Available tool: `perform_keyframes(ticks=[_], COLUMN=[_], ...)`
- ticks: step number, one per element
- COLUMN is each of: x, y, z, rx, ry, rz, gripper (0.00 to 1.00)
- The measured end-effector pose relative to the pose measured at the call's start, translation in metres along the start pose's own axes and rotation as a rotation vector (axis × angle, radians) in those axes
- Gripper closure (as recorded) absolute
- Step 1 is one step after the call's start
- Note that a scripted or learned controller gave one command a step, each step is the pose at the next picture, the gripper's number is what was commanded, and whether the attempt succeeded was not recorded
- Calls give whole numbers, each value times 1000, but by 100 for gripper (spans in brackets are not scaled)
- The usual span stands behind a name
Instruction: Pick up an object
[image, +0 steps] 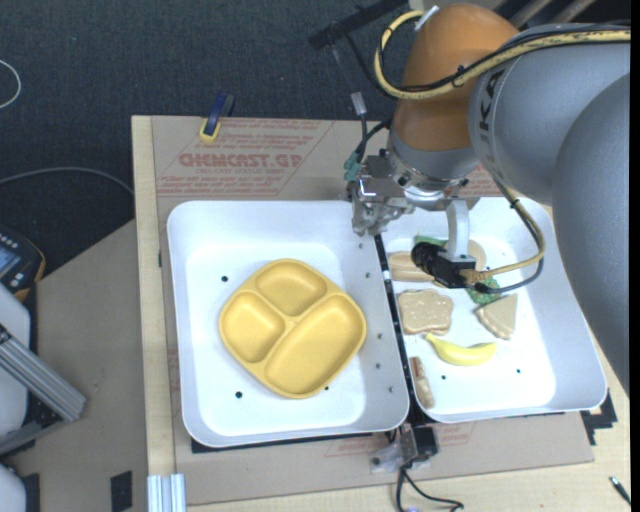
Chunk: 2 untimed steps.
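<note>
Hovers over the ridge between the two bins, pincer (372, 212); spread of it impossible to tell. Sits in the right bin (545, 375), the food: toast slice (425, 311), banana (462, 351). Could clip the bin wall or close on nothing, coming down this far off.

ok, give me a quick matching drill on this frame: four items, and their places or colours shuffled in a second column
Items:
1. divided plate
2. banana
3. slice of bread
4. gripper

Places or colours:
A. toast-brown, in the right bin just above the banana
B. over the seam between the two bins, at their far end
C. yellow, alone in the left bin
D. yellow, curved, in the right bin toward its near edge

Pairs: 1-C, 2-D, 3-A, 4-B
</note>
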<state>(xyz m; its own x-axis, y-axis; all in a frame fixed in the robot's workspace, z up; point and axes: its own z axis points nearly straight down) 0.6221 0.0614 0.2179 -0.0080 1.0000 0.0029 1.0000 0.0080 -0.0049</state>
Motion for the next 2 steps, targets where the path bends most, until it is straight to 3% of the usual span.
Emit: perform_keyframes(ticks=[1, 2], x=[53, 88], y=[-45, -94], z=[0, -80], rx=[1, -11], ry=[-1, 1], rz=[2, 2], gripper=[100, 100])
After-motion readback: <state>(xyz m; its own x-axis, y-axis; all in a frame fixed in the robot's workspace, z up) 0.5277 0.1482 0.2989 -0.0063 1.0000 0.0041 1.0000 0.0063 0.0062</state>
